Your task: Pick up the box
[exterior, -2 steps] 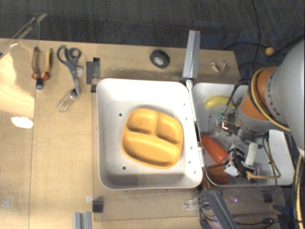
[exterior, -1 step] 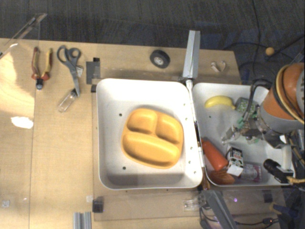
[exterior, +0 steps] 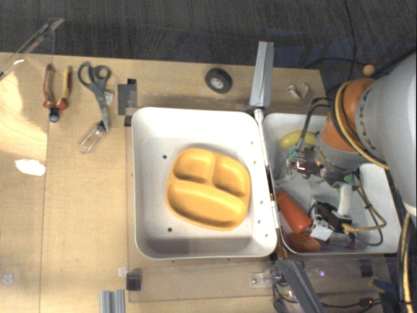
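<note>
I can't pick out anything that is plainly a box from here. The left bin [exterior: 140,194], in the middle of the frame, holds one big yellow-orange moulded lump [exterior: 208,186] with three rounded lobes, which reads more like a bun than a box. The right bin [exterior: 279,124] at centre right is crowded: a small yellow thing [exterior: 296,139] near its top, an orange-red carrot-like piece [exterior: 293,212] along its left wall, and a reddish-brown thing [exterior: 305,242] at the lower left corner. The arm [exterior: 384,109] comes in from the right and covers much of that bin, with the gripper [exterior: 324,178] low over its middle; I can't make out how it is set, or whether anything is in it. My guess is that the box sits in the right bin, under or beside the wrist. If it is a small carton, I'd expect it to be light, with stiff but dentable walls and smooth, slightly slippery faces. I'd take it across the narrower pair of flat sides, near mid-height, squeezing gently and keeping clear of its neighbours.
</note>
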Motion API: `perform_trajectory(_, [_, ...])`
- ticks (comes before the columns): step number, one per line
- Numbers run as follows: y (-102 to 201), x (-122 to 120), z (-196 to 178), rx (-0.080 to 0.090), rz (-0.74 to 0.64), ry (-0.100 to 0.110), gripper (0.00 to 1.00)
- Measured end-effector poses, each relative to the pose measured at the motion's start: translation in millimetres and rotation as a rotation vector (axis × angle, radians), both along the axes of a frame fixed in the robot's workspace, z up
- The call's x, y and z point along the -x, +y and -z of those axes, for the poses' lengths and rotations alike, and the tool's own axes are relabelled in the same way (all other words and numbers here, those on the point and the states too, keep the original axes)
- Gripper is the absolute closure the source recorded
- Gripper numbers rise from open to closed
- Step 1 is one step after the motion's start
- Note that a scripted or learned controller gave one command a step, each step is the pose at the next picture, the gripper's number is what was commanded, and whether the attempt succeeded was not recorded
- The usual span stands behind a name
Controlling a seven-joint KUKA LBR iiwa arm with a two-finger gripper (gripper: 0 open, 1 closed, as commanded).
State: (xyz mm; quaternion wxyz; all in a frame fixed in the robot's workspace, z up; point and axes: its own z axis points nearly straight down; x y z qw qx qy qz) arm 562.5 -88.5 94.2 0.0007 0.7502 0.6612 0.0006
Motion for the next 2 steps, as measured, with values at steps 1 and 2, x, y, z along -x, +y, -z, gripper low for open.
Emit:
perform_trajectory(1, [18.1, 61.0, -91.1, 0.001, -0.091, -0.004, 0.0])
perform_trajectory(2, [-72.5, 66.4, -53.7, 0.001, -0.067, -0.001, 0.0])
